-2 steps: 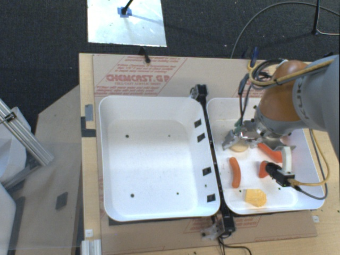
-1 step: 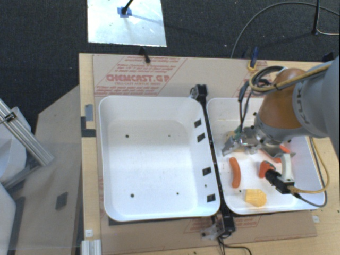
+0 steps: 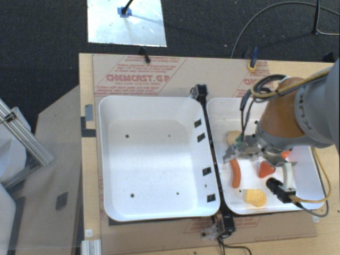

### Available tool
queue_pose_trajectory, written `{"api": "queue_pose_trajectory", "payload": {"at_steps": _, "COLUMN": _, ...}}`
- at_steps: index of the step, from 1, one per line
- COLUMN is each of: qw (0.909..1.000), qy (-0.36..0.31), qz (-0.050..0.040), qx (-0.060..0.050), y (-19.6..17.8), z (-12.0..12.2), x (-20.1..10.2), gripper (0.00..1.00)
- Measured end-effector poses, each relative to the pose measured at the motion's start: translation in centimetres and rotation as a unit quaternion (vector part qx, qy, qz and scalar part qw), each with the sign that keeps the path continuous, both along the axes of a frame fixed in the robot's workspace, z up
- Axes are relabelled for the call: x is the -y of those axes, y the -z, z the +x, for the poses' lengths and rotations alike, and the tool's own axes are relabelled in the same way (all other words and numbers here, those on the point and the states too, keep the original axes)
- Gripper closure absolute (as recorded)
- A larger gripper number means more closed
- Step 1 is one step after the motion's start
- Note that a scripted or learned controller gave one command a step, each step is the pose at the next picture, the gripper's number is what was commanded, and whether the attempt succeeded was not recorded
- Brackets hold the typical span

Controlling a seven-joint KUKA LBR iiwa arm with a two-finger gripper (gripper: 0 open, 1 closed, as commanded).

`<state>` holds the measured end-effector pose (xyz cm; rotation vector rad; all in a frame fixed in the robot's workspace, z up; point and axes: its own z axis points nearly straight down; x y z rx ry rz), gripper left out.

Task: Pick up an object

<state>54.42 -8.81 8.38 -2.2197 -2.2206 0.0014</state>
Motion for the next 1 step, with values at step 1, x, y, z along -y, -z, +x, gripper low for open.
{"api": "queue_pose_trajectory", "payload": {"at_steps": 1, "qw": 1.0, "qy": -0.001, "qz": 0.0004, "qx": 0.003, "y": -1.2, "z": 0.23, "x": -0.04, "gripper": 1.0}}
